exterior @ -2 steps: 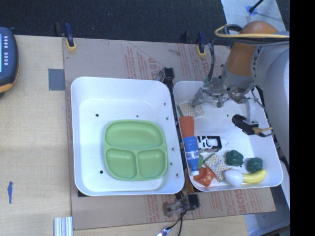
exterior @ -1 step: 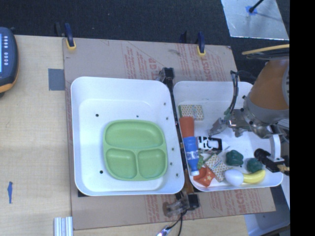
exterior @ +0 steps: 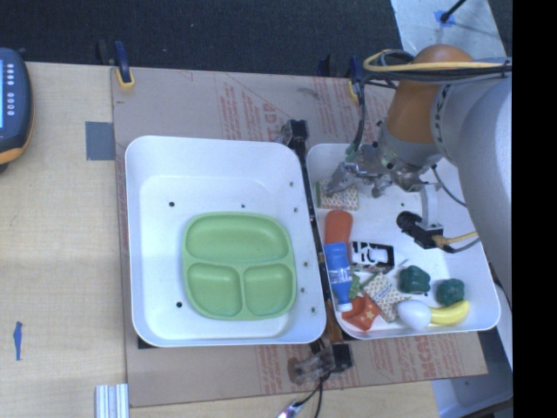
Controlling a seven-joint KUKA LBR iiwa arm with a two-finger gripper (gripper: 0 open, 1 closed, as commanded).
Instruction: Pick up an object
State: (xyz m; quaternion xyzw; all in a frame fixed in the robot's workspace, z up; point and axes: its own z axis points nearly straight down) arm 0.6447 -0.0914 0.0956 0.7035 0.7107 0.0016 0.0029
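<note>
Objects for picking are all piled in the right-hand white bin (exterior: 487, 319), mostly toward its near end. There's an orange tube (exterior: 338, 227) lying next to the left wall, with a blue-and-white tube (exterior: 338, 274) right below it, pretty much end to end. A waffle-patterned snack packet (exterior: 339, 198) sits at the far left of that bin. Further down you've got a red wrapper (exterior: 365, 313), a white egg-shaped thing (exterior: 414, 314), a yellow banana (exterior: 450, 313) and two dark green lumpy toys (exterior: 414, 278), all bunched close together. A black-and-white card (exterior: 372, 253) lies in the middle.

The left white bin (exterior: 148, 233) holds a green divided plate (exterior: 238, 265), three compartments, lying flat.

The arm (exterior: 435, 103) comes in from the right, bent down over the far end of the right bin, orange band up top. The gripper (exterior: 365, 174) hangs low just beside the snack packet, at its right edge. Honestly can't tell from this angle whether the jaws are spread or pressed together, too much metal clutter, and I can't see anything pinched between them. A black cable end (exterior: 418, 229) dangles below the wrist.
</note>
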